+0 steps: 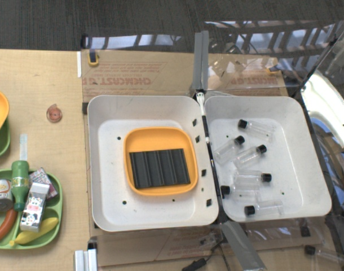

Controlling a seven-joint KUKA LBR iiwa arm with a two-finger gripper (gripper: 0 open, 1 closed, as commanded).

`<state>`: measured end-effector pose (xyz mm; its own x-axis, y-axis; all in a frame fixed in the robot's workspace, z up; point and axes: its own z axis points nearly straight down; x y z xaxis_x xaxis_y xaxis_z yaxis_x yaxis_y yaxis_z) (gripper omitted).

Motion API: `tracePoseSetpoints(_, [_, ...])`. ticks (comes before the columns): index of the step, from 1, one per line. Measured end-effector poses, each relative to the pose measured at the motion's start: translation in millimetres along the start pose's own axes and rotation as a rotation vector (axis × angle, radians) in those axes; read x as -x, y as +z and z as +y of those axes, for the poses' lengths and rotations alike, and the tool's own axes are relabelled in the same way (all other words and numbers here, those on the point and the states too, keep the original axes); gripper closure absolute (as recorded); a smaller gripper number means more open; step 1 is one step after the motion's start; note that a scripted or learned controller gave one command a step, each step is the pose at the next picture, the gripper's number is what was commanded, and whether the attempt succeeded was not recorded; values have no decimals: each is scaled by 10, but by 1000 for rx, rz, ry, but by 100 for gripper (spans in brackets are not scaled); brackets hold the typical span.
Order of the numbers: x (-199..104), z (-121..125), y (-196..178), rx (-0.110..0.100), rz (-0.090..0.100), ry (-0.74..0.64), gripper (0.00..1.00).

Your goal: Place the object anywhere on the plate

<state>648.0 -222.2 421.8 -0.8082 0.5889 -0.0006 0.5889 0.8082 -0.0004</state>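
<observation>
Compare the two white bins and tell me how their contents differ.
The left bin holds one orange plate bearing a dark ribbed slab; the right bin holds several clear vials with black caps. The plate sits centred and flat; the vials lie scattered on their sides. Both bins are shallow, white, side by side.

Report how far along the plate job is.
Done: nothing visibly. The orange plate in the left bin carries only a dark ribbed block; whether that was placed, I cannot tell. In hand: nothing seen. Left: the clear vials with black caps all lie in the right bin.
</observation>
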Motion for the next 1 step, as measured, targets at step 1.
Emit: tracePoseSetpoints(1, [-29,-17,-37,1,-2,-295,0])
